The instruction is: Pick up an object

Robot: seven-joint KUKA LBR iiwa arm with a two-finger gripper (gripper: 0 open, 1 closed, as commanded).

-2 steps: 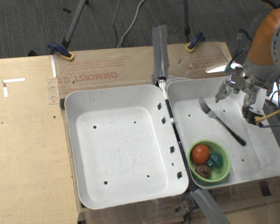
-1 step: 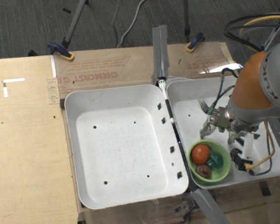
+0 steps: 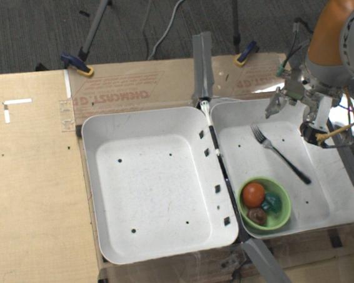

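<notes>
My gripper (image 3: pixel 294 118) hangs over the far right part of the right bin (image 3: pixel 336 215), open, with nothing between its fingers. A dark-handled metal fork (image 3: pixel 280 154) lies diagonally on the bin floor, just left of and below the gripper, apart from it. At the bin's near left corner stands a green bowl (image 3: pixel 284 215). It holds a red tomato-like ball (image 3: pixel 253 194), a brown piece (image 3: pixel 257 214) and a teal piece (image 3: pixel 271 203).
The left bin (image 3: pixel 150 184) sits beside the right one, with a grey divider rail (image 3: pixel 204 72) between them at the back. Cables trail by the wrist at the right edge. Clamps (image 3: pixel 77 63) hold the cardboard behind the bins.
</notes>
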